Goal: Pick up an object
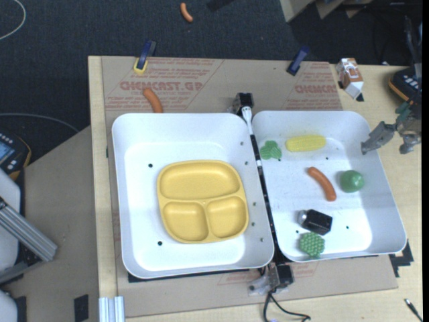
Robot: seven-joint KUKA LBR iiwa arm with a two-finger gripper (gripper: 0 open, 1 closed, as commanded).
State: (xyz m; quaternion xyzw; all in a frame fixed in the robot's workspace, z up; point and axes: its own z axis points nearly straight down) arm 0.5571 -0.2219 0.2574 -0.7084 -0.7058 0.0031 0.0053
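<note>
Your gripper (391,137) hangs at right bin's far right rim, grey fingers (375,139) spread apart, nothing between them. Likely parked off to side so bin contents stay in clear sight.

Nearest pick: round green ball (350,180), just below-left of gripper. Orange sausage-shaped toy (322,183) left beyond it. Yellow corn cob (305,143) further left, level with fingers. Black block (316,221) and green knobbly piece (311,244) lower left. All lie loose, apart — easy approach, you judge.

Yellow compartment tray (201,200) far left, in other white bin (134,139).
</note>
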